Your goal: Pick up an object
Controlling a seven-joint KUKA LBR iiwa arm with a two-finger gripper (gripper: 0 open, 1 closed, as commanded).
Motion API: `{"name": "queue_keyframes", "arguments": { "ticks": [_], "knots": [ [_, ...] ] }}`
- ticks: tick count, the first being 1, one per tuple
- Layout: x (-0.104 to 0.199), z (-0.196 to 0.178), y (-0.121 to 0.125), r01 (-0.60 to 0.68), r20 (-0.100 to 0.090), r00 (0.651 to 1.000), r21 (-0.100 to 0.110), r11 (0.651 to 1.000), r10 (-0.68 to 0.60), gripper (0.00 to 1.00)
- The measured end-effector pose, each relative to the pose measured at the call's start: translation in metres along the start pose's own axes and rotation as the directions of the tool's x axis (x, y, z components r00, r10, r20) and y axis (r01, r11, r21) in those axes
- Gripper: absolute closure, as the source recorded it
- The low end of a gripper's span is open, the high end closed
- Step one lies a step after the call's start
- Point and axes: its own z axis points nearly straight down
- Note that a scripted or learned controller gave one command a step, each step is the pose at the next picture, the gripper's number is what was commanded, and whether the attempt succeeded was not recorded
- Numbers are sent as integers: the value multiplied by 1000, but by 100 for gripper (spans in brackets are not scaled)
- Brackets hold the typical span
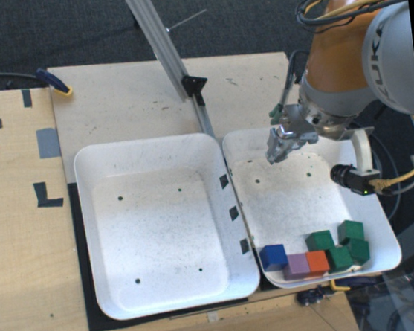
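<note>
Several small blocks lie along the near edge of the right bin (271, 198): a blue block (273, 256), a purple block (298, 264), an orange block (318, 261) and a cluster of green blocks (342, 245). My gripper (278, 152) hangs over the far part of the right bin, well away from the blocks. Nothing shows between its tips.
The left bin (154, 224) sits beside the right one. A slanted metal rail (167, 50) runs down from the top to the gap between the bins. A black camera unit with a yellow cable (355, 179) hangs off the arm over the right bin's right side.
</note>
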Motion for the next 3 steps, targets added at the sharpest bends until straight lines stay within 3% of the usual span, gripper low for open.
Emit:
{"name": "queue_keyframes", "arguments": {
  "ticks": [1,3],
  "knots": [
    [51,12,-25,0,1,1000,3,1000,0,100],
    [139,35,-42,0,1,1000,2,1000,0,100]
  ]
}}
